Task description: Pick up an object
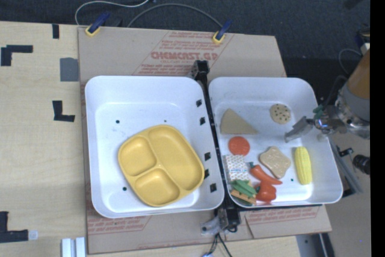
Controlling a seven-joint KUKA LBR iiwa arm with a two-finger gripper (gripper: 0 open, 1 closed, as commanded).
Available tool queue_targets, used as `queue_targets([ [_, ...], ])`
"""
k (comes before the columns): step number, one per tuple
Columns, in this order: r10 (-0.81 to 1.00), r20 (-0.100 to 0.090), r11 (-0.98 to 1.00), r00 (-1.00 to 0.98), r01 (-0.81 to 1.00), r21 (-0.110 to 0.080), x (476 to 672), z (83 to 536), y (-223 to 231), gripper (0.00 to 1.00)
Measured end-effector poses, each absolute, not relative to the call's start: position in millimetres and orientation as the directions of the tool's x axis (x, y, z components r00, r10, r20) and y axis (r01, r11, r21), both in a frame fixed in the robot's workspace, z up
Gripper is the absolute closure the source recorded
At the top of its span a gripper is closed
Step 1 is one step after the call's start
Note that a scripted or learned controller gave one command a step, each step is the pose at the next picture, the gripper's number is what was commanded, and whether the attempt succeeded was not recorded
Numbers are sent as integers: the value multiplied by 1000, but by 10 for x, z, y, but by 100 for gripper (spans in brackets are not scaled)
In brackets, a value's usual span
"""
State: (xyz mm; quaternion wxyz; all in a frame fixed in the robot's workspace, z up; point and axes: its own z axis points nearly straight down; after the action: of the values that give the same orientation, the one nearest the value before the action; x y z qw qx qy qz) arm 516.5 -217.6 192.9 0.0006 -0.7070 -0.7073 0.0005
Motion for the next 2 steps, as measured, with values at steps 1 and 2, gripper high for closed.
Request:
queue_targets([
  [1, 1000, 6, 5, -5, 1000, -10, 5077, 1078, -1569, 0],
  [2, 1000, 0, 0, 0, 1000, -1, 5237, 848, -1869, 0],
])
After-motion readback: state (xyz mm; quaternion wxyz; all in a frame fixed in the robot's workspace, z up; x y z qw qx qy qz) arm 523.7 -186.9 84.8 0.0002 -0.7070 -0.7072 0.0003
